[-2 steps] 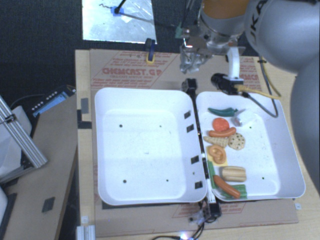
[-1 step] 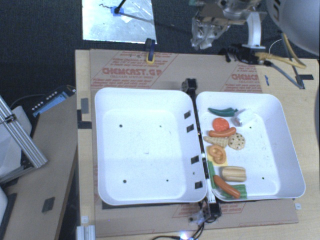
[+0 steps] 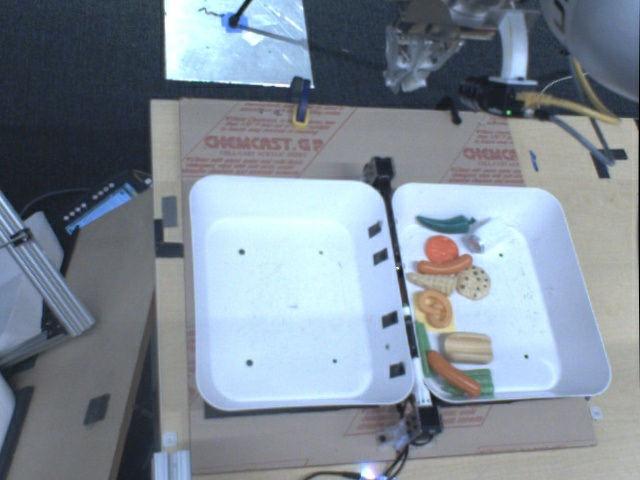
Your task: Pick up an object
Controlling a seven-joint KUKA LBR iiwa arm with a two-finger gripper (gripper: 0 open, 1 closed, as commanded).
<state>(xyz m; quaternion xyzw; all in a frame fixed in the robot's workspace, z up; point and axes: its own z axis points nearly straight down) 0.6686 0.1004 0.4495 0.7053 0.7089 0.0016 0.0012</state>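
Bench [image 3: 170,268] carrying two white bins side by side. Right bin [image 3: 560,268] holding toy food clustered along its left wall: green pepper [image 3: 447,223], tomato [image 3: 442,247], sausage [image 3: 444,265], cookie [image 3: 473,284], bread roll [image 3: 467,347]. Hand [image 3: 412,63] parked high beyond the bins' far edge, nothing visibly in it; open or clenched, cannot tell. Targets toward the near side and slightly right of hand. Pepper nearest, long axis across the bin.

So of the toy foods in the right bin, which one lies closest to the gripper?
The green chili pepper, at the far end of the pile in the right bin. The gripper hangs beyond the bins' far edge; the other foods lie nearer the camera.
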